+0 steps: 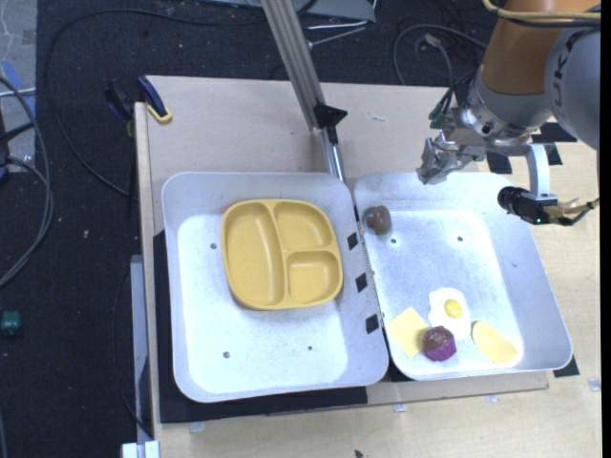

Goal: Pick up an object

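Note:
In the right bin [520,256] lie a small brown round object [378,219] at the far left corner, a fried egg [451,308], a yellow cheese slice [408,331], a purple object [439,343] and a pale yellow piece [495,343] near the front edge. My gripper [434,169] hangs over the bin's back rim, to the right of the brown object and well above the front group. Nothing shows between its fingers.
The left bin [191,332] holds a yellow divided tray [283,253]. A metal pole [296,51] slants from the back down to the gap between the bins. A blue and yellow tool [153,100] lies at the bench's back left corner.

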